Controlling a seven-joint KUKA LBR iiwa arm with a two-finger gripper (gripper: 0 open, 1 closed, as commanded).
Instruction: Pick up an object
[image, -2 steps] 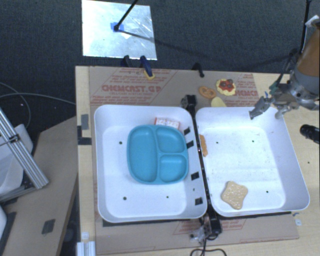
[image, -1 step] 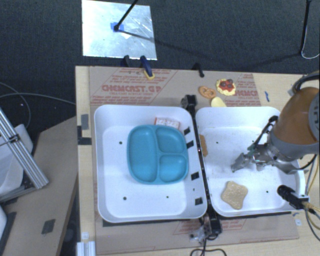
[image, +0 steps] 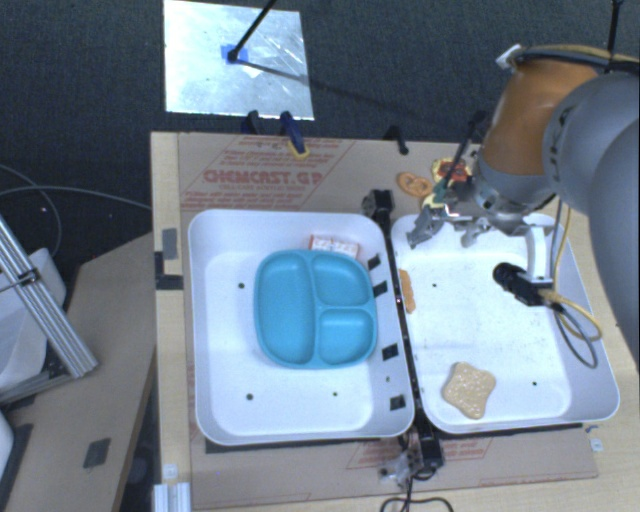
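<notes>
Lying by the near edge of the right bin (image: 520, 345): 1 tan biscuit (image: 469, 389).
Farther back, a blue 3-part plate (image: 312, 308) sits in the left bin (image: 225, 400); over the right bin's far-left corner the gripper (image: 445, 228) hangs, fingers (image: 420, 228) spread, gripping nothing.

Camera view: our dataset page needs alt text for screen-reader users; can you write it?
The arm's end effector hangs over the right bin's far edge. That bin holds a tan biscuit-shaped piece; the left bin holds a blue divided plate.
</notes>
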